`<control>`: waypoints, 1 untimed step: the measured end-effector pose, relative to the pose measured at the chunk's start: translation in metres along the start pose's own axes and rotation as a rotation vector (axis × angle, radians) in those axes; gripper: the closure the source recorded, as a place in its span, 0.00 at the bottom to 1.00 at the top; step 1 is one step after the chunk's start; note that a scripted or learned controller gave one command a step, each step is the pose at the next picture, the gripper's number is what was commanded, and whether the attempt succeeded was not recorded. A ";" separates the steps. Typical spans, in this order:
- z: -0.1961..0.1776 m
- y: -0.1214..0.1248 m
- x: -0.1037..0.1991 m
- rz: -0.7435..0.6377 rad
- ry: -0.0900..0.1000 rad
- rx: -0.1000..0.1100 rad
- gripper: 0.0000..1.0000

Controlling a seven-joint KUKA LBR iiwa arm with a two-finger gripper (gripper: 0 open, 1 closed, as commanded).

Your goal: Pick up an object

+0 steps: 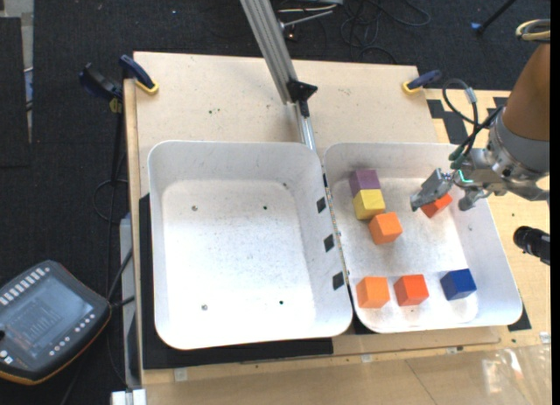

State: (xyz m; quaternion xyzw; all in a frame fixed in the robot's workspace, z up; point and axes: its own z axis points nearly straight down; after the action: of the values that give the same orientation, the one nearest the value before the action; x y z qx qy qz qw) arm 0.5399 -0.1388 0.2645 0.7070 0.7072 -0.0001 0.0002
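You see the gripper [440,193] over the right bin [490,259], near its far right edge, its fingers closed on a red block [436,206]. Purple, yellow and orange blocks [385,227] sit just left of it.

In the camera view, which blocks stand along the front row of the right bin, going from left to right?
Orange block → red-orange block → blue block.
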 end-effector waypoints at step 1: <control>0.048 -0.009 0.003 0.001 0.001 0.005 0.00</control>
State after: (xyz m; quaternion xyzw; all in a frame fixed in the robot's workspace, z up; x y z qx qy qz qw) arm 0.5314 -0.1356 0.2163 0.7073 0.7070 -0.0014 -0.0017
